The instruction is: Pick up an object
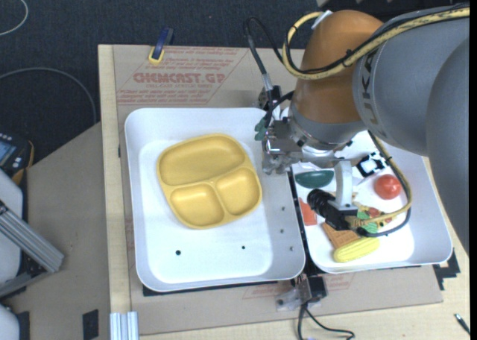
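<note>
Teal piece just right of claw; grip state I can't tell; claw may clip bin wall below.

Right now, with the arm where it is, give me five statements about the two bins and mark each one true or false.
1. The yellow plate lies in the left bin. True.
2. The yellow plate has two compartments. False: it has three, one large and two smaller.
3. The red ball lies in the left bin. False: it lies in the right bin, toward that bin's right side.
4. The yellow corn cob lies near the front edge of the right bin. True.
5. The arm hangs above the left bin's far left corner. False: it hangs above the right bin, close to the seam between the two bins.
</note>
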### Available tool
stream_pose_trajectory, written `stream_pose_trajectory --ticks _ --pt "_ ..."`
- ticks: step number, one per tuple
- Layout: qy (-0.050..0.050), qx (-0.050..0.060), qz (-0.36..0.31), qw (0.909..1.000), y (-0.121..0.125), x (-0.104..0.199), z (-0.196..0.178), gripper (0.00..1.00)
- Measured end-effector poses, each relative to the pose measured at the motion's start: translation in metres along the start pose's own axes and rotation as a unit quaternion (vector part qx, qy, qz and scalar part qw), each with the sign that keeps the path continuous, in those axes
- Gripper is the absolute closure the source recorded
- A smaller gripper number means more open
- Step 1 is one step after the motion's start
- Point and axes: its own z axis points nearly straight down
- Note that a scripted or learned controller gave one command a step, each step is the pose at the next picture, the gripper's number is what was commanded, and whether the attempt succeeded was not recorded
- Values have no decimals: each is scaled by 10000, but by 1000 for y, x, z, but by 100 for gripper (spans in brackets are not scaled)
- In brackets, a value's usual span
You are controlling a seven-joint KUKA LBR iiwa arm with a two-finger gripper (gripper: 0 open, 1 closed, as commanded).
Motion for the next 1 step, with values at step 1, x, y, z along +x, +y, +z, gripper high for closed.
stream_pose_trajectory --ticks 1 --pt "3 17 2 10000 -7 4 8 100"
